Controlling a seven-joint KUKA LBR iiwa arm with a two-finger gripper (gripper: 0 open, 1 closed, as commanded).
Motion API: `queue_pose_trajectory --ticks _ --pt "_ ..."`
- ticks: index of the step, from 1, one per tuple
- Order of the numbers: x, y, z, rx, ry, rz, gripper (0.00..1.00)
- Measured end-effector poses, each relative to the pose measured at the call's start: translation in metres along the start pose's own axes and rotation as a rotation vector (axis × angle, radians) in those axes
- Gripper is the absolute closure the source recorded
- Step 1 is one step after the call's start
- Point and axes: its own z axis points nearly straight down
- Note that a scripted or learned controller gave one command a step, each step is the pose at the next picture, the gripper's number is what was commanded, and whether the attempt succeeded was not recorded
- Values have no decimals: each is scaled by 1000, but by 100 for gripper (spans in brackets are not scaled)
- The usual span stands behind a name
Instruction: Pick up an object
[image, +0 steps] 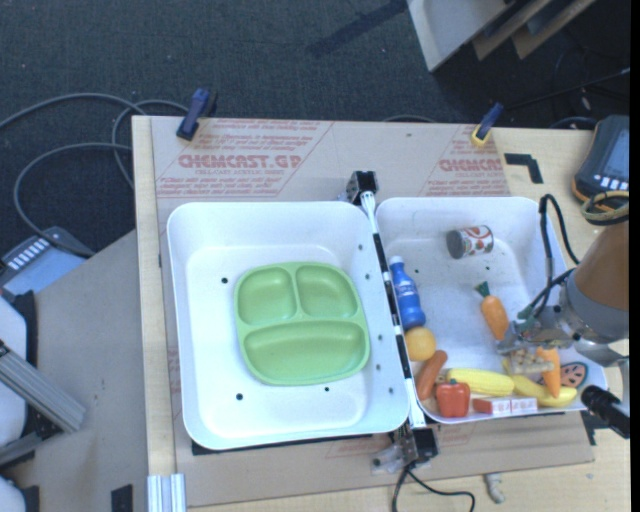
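The bench (300, 150) carries two shallow white bins side by side. The left bin (200, 300) holds a green divided plate (302, 322), lying flat near its centre.

The right bin (440, 215) holds the loose objects. A small can (470, 241) lies on its side near the far wall. A blue bottle (405, 293) lies along the left wall, just beside the divider between the bins. Below it sits an orange fruit (421, 343), with a reddish sausage-shaped item (431, 374) touching it and a red pepper (453, 398) at the near wall. A yellow corn cob (482, 381) lies beside the pepper, and a yellow banana (545, 392) extends toward the near right corner. A carrot (494, 315) lies tilted in the middle of the bin.

The arm (610, 290) enters from the right. The gripper (527, 342) sits low over the right bin, just right of the carrot and above the corn cob. Its fingertips merge with the clutter beneath, possibly a second small orange item, so whether the tool is released or clenched cannot be told.
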Motion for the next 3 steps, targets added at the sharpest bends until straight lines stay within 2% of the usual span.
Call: queue_pose_trajectory --ticks 1,2,3 --pt "52 25 -69 4 2 -3 100" --pt "86 87 -97 4 2 -3 100" --pt "148 86 -128 4 2 -3 100"
